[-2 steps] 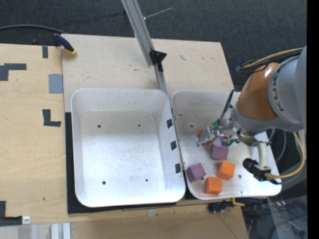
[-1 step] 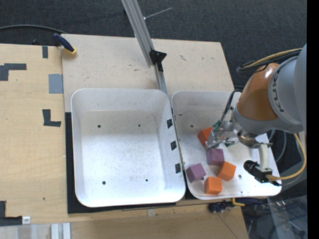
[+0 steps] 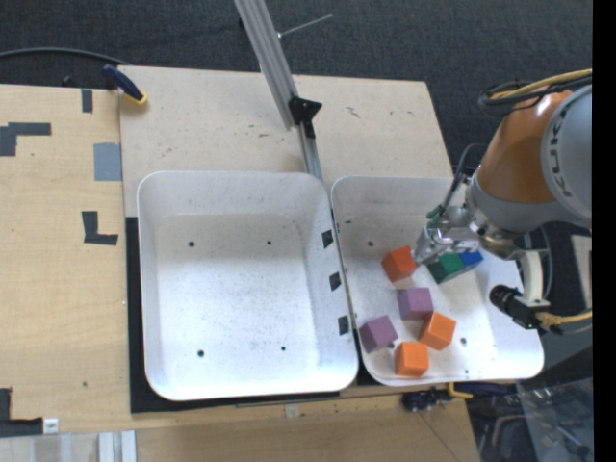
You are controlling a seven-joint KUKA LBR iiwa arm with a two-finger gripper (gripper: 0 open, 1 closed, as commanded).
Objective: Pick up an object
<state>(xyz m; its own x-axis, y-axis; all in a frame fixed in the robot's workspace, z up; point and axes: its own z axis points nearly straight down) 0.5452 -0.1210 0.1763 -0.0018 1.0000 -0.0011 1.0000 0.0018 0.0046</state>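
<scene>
Blocks (image 3: 415,302) lie in right bin (image 3: 500,349); gripper (image 3: 445,248) seemingly over green block (image 3: 448,269).

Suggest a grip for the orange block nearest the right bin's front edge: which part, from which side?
Take the orange block from straight above, fingers on its left and right faces. It seems to lie flat with those faces clear; the bin's front rim is close behind it and another orange block sits just up-right, so a side approach looks cramped.
</scene>
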